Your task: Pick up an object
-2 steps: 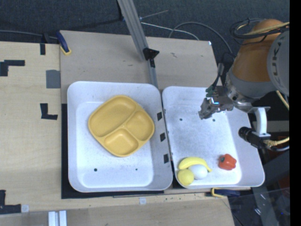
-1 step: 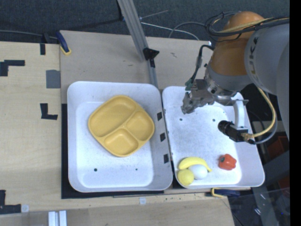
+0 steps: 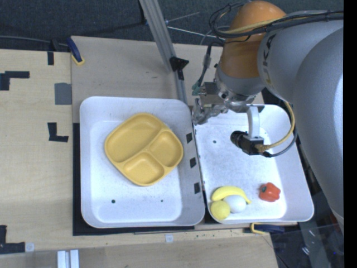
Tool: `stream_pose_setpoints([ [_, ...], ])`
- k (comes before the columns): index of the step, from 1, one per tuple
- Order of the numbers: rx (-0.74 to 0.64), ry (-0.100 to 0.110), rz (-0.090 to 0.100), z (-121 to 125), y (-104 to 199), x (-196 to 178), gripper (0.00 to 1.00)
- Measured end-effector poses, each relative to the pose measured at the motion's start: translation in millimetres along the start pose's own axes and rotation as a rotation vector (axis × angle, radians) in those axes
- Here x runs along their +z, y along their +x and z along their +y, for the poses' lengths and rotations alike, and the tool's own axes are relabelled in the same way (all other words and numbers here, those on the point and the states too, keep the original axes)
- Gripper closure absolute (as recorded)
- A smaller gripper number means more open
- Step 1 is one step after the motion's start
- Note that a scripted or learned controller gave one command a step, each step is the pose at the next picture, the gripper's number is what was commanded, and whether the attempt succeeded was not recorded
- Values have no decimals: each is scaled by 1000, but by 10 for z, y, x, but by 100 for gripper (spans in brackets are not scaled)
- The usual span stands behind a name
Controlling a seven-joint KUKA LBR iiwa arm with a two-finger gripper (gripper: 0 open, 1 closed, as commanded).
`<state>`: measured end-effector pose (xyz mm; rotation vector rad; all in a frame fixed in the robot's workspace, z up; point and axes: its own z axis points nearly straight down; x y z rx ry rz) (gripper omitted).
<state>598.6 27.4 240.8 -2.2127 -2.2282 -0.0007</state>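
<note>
Near edge, right bin: we log three small items bunched at the near wall of the shallow white plastic right-hand bin [image 3: 295, 166]: a curved yellow toy banana [image 3: 228, 192], a round yellow-green lemon-like ball [image 3: 220, 209] touching it from below, and a small white egg-shaped piece [image 3: 237, 204] tucked against both.
Red item: a small red pepper-shaped toy [image 3: 269, 191] sits apart from that cluster, toward the right, with bare floor all round it.
Middle, left bin: the shallow white plastic left-hand bin [image 3: 92, 205] holds a yellow three-compartment plastic tray [image 3: 144, 148], lying flat and turned at an angle.
Far, arm: the grey arm with its orange band reaches in from the right; the two-finger gripper [image 3: 202, 114] hangs over the far left corner of the right bin, close to the divider between the bins.
Gripper state: we cannot tell how wide the fingers stand; we see nothing held between them.
Step in hand: in our judgement, the approach; no item is picked yet.
Next move: we would bring the gripper toward the near edge and descend. The pepper looks the cleaner target, being isolated; the clustered three risk a glancing grasp.
</note>
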Motion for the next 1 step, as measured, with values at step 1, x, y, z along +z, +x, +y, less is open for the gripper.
stream_pose_setpoints([
  [1, 2, -1, -1, 316, 352, 13, 100],
])
